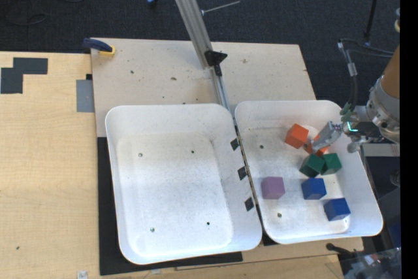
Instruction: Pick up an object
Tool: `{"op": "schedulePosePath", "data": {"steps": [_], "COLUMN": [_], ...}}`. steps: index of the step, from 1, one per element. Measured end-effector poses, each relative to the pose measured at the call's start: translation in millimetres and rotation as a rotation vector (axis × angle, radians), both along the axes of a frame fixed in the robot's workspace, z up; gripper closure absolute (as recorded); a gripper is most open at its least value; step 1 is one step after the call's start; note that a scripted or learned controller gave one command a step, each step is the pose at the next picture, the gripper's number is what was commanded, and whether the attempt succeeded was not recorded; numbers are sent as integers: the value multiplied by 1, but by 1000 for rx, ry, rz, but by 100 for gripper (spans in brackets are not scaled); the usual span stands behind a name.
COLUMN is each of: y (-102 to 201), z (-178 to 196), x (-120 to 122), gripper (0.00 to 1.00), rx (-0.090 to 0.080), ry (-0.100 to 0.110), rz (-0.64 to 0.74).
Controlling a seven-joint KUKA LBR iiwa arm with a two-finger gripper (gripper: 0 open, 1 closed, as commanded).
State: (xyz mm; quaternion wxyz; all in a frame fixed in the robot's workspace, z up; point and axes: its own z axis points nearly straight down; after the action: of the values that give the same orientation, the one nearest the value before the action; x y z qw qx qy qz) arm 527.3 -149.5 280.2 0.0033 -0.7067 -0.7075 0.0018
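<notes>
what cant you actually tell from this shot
- Gripper fingers: too small and blurred in the camera view to tell open or shut, or whether they touch anything.
- A small red-orange bit under the gripper: mostly hidden by it; what it is cannot be told.
- Dark green blocks: pressed together; whether one piece or two is unclear.
- Arm: cut off by the right edge.

The arm [390, 98] comes in from the right edge, its orange band highest, the grey wrist below it. From the wrist the tool [324, 138] slants down and to the left, tilted rather than upright. A small green light glows on the wrist housing just behind the tool. The tool's tip is blurred and too small to read.
</notes>
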Motion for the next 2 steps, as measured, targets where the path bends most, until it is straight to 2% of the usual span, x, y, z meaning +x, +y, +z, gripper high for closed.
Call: {"op": "schedulePosePath", "data": {"steps": [1, 2], "y": [-1, -6], "z": [2, -54], "x": [0, -9], "gripper": [0, 0], "rx": [-1, 0], "ry": [-4, 1], "rz": [-2, -2]}}
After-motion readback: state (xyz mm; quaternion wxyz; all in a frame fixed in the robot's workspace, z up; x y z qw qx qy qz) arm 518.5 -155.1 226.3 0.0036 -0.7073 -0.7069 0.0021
